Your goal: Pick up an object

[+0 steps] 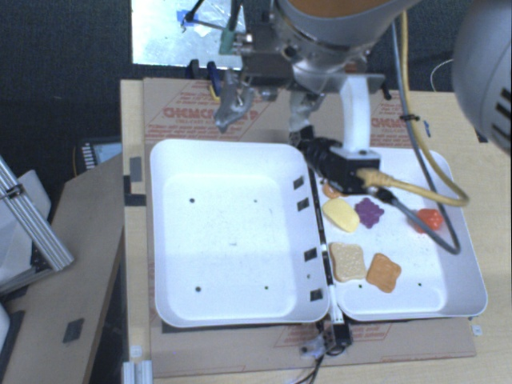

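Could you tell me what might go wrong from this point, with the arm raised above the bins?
1. The gripper hangs over the bench behind the bins, away from the pieces, so a straight descent would likely grab nothing.
2. The bread slice and waffle lie close together, as do the yellow piece and purple piece; a grab may nudge a neighbour.
3. The yellow cable trails over the right bin near the red piece and could snag.
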Robot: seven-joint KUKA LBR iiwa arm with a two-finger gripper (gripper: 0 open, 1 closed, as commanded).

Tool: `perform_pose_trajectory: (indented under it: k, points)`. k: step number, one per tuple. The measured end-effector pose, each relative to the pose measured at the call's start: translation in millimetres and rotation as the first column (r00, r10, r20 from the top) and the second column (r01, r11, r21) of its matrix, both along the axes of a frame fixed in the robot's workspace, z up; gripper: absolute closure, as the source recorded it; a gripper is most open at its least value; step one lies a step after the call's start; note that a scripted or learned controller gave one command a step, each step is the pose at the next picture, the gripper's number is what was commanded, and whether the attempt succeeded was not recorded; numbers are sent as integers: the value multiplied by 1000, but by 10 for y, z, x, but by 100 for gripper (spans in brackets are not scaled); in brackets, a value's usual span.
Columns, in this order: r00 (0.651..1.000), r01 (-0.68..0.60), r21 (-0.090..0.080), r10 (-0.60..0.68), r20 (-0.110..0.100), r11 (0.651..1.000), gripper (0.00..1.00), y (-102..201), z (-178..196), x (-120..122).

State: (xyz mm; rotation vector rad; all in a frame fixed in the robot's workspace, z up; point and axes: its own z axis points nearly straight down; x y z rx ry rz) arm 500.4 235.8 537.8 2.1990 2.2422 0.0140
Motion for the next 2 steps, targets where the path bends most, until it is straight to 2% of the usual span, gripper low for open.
perform_pose_trajectory:
  k: [2]
  points:
    - [1000,0,0,0,0,1000,0,0,0,0]
